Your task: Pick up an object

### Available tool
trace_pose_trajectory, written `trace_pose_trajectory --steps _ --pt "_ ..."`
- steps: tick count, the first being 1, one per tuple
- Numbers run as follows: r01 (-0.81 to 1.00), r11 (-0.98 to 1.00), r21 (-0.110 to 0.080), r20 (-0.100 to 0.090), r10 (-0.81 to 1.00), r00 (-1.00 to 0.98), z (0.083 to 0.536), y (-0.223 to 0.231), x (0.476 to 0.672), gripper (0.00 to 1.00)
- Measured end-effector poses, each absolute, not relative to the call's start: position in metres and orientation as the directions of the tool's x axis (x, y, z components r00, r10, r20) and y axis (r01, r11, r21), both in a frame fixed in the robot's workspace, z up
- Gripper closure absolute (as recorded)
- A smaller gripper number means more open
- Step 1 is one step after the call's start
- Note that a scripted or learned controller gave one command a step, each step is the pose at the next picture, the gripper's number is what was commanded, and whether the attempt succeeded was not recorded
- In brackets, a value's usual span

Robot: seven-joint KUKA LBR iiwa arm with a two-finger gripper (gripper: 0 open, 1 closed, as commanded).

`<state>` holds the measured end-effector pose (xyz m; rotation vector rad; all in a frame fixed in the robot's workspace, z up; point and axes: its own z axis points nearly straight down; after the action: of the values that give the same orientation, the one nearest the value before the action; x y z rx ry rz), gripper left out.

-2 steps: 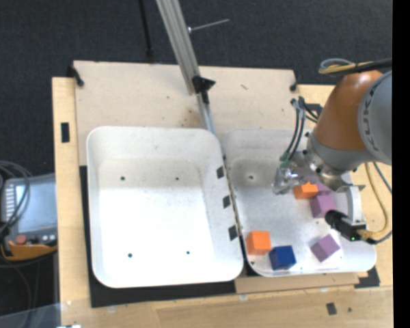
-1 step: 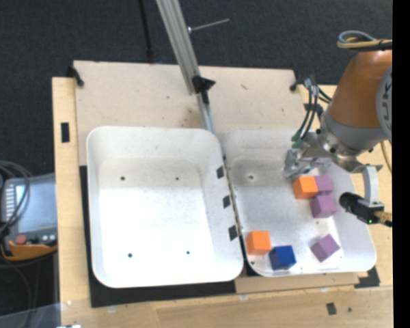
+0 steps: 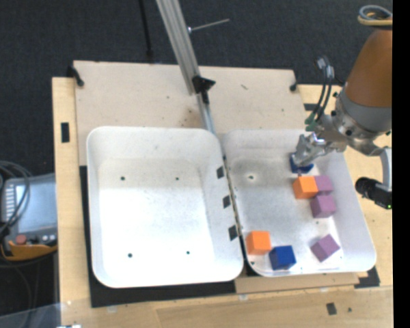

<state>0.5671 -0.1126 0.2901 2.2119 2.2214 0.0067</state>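
Blue cube (image 3: pixel 282 257), orange and purple blocks fill right bin (image 3: pixel 260 157); gripper (image 3: pixel 302 160) state unclear.

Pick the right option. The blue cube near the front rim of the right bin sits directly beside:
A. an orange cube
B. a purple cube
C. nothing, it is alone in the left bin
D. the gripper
A: the blue cube sits in the right bin with an orange cube right against its upper-left side.
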Motion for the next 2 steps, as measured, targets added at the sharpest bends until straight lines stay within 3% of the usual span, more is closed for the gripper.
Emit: trace_pose_trajectory --steps 1,2 --pt "1.000 0.006 -0.001 0.001 1.000 -0.006 0.272 -0.062 0.578 1.00" --pt "1.000 0.006 0.001 0.000 1.000 -0.006 0.267 -0.013 0.593 1.00"
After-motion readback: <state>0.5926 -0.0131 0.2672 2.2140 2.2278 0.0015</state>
